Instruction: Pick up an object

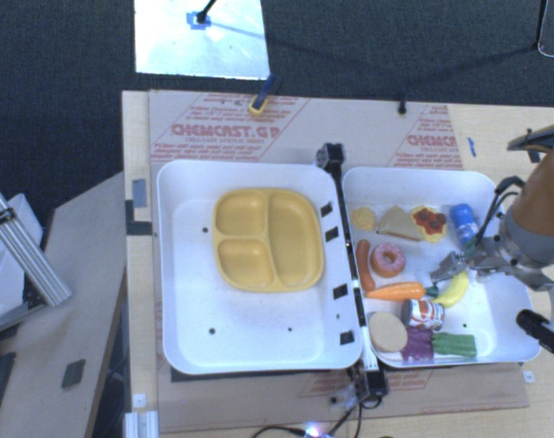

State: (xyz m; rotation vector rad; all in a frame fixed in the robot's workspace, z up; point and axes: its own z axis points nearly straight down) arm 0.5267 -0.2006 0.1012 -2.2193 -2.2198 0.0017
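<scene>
Dark blue carpet (57,80) lies all around a wooden bench (258,126) with red letters printed on it, and a shiny square sheet (200,27) sits on the carpet at 12 o'clock. Two white bins sit side by side on the bench. At the middle of the left bin (181,336) rests a yellow plate (266,239) with three parts. The right bin (482,185) holds a lot of toy food: a pink donut (387,260) near its middle, a long red hot dog (362,266) just beside the donut at 9 o'clock, and an orange carrot (397,291) just below it at 6 o'clock. A sandwich slice (401,224), a small pizza piece (431,220) and a blue bottle (462,224) line the top of that bin. A round tan cookie (388,331), a little can (426,313), something purple (419,345) and something green (454,344) crowd together at 6 o'clock, and it is hard to say what the purple and green things are. The gripper (453,269) reaches in from 3 o'clock, and the grey arm is cut off at the edge. Its tip is right over a yellow banana (454,290), hiding part of it, and I cannot tell how the tip is set
</scene>
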